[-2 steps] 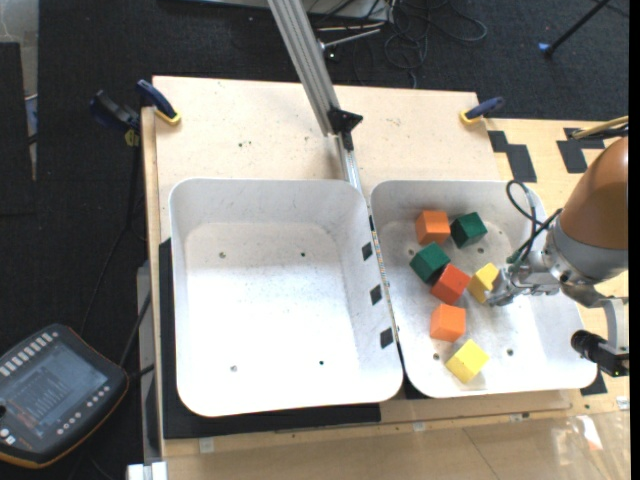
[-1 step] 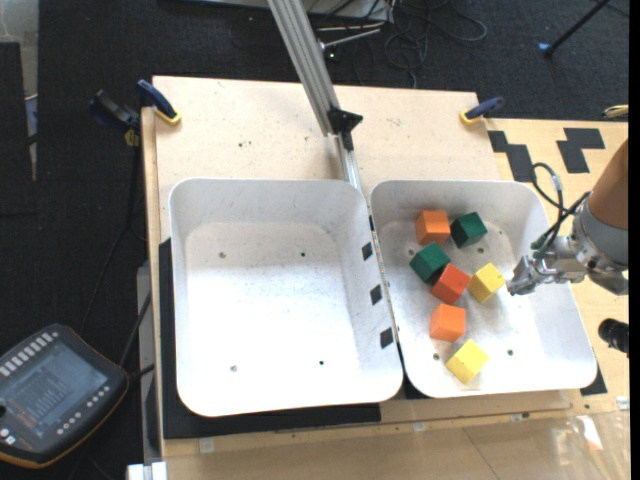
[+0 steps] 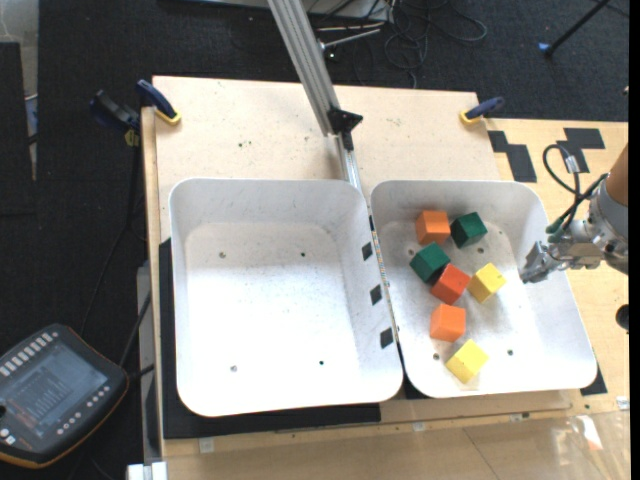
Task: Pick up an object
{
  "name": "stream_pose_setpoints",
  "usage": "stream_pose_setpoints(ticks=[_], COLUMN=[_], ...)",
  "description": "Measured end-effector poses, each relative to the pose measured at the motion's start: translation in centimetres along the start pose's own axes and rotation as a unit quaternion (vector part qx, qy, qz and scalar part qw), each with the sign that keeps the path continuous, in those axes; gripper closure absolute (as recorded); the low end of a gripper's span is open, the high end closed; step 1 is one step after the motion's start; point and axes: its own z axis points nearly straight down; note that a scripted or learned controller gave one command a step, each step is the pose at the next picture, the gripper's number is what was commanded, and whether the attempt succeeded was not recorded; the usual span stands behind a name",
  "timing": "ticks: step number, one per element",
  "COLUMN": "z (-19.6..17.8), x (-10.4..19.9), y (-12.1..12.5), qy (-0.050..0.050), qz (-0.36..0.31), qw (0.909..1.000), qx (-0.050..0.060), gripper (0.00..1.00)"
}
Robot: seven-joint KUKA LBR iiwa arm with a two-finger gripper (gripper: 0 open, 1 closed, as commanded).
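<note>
In the camera view, the gripper (image 3: pixel 533 265) hangs over the right bin (image 3: pixel 560 353), just inside its right wall; whether its jaws are apart or together cannot be told, and nothing shows between them. The blocks cluster left of the gripper: the nearest yellow cube (image 3: pixel 487 281) touches a red-orange cube (image 3: pixel 451 284). That crowding is the likely trouble, since a descent there could nudge neighbours or clip two at once. The lone yellow block (image 3: pixel 466 360) below has open floor around it.
</note>
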Motion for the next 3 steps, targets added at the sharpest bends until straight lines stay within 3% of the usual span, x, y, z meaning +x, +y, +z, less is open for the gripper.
stream_pose_setpoints(ticks=[3], z=[-1.3], x=[18.0], y=[4.1], qy=[0.003], qz=[-0.003], qw=[1.0], qx=[0.002], gripper=[1.0])
